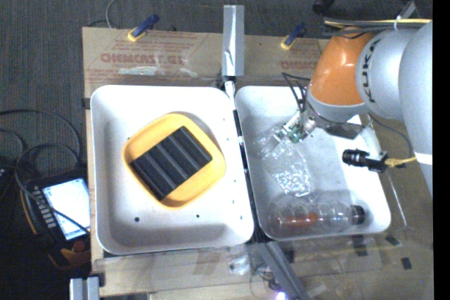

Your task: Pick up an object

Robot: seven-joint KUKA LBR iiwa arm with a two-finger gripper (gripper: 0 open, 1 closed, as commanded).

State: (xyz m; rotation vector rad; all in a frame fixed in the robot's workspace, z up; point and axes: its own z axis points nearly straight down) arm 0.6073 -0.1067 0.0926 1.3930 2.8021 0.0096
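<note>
The grey arm with its orange band reaches in from the right, over the right one of 2 white bins. Its tool sits low near the upper left of that bin, at the top edge of a crumpled clear plastic piece; whether it is wide or narrow I cannot tell. A clear plastic bottle lies on its side along the same bin's front wall. The left bin holds a yellow tray with a black ribbed insert.
</note>
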